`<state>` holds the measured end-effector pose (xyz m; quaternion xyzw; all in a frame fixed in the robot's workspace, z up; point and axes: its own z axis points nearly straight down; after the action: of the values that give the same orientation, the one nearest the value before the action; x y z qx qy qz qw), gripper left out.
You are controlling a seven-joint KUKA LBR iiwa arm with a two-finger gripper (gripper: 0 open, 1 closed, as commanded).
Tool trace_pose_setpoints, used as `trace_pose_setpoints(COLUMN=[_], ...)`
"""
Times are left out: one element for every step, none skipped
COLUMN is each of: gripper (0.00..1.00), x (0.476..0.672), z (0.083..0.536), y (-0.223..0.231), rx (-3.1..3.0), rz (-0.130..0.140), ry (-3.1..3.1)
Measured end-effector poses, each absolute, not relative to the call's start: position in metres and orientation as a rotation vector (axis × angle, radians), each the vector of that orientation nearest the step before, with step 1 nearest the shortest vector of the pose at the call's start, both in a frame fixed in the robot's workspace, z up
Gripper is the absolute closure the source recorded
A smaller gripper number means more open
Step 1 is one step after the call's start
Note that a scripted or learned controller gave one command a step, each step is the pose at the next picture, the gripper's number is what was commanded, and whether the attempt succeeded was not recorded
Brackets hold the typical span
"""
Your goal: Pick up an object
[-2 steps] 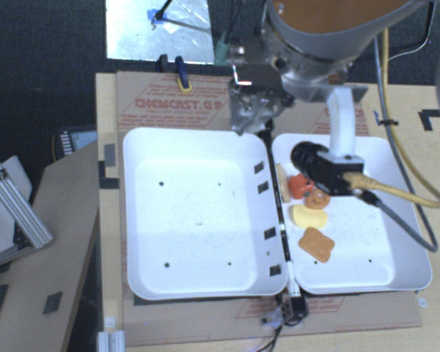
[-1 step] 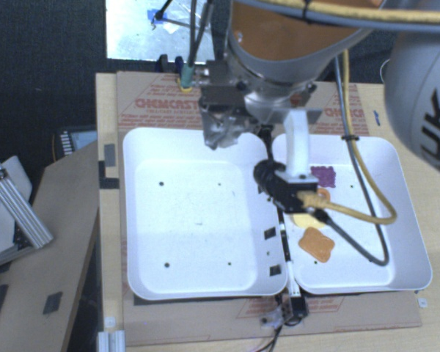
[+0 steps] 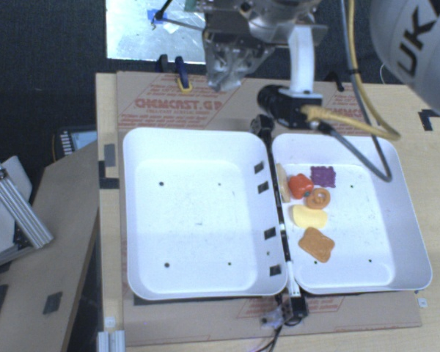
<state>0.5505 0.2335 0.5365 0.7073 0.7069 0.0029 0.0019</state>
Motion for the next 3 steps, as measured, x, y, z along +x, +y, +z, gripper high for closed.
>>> trace_pose_setpoints(gripper=[1.00,1.00,1.00], x=[0.575,0.519,0.513], z=[0.535,0.536,0.406], y=[0.234,0.202,0.236], rx=[2.220,2.222,2.219], rz=[0.003,0.003,-0.019], ry=[2.221,2.221,2.232])
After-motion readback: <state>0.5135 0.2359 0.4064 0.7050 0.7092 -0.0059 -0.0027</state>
